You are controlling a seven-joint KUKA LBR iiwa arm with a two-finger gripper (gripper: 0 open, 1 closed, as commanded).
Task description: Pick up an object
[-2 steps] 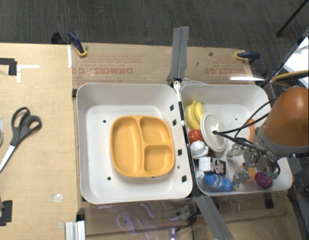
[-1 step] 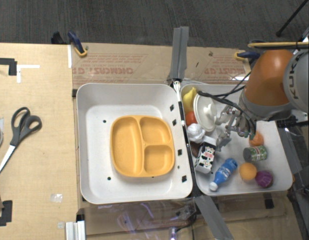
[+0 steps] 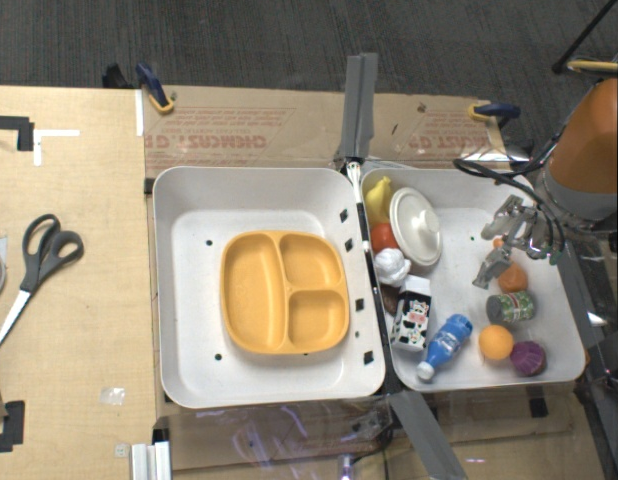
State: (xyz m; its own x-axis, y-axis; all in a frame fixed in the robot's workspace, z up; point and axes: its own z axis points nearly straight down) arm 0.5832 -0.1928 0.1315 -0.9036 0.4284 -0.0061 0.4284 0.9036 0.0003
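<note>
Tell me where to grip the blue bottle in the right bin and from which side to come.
Grip the blue bottle across its mid-body, coming from above. It lies on its side, slanted, cap end toward the bin's near edge, so jaws should probably close across its width. The milk carton lies close on its left.

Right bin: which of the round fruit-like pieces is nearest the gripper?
The orange piece just below the gripper. The orange ball and purple ball lie farther toward the bin's front edge.

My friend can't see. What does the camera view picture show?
A robot arm reaches from the right, its claw above a white bin of small things: a blue bottle, an orange ball, a white bowl. The left bin holds a yellow divided plate. Scissors lie on the bench.
</note>
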